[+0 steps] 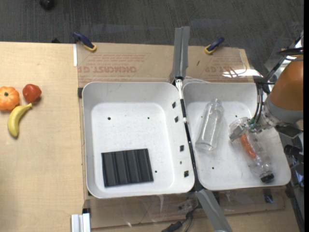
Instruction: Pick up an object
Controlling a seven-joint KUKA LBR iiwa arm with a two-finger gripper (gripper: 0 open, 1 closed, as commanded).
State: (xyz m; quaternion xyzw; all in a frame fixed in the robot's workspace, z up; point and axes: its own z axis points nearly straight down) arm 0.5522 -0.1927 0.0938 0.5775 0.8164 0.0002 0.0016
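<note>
Two clear plastic bottles lie in the right bin (212,175). One bottle (210,124) rests near the bin's middle, neck pointing away from me. The other bottle (255,154) has an orange insert and a black cap, and lies slanted along the right side. My gripper (240,130) reaches in from the right and sits low over the upper end of that second bottle. The arm's orange band (290,86) is above it at the right edge. A black ribbed slab (127,166) lies in the left bin (130,103), near its front.
A metal divider bar (181,52) runs between the bins. Cardboard with two clamps (85,41) lies behind them. A banana (16,119), an orange fruit (8,98) and a red fruit (32,93) sit on the wooden table at far left.
</note>
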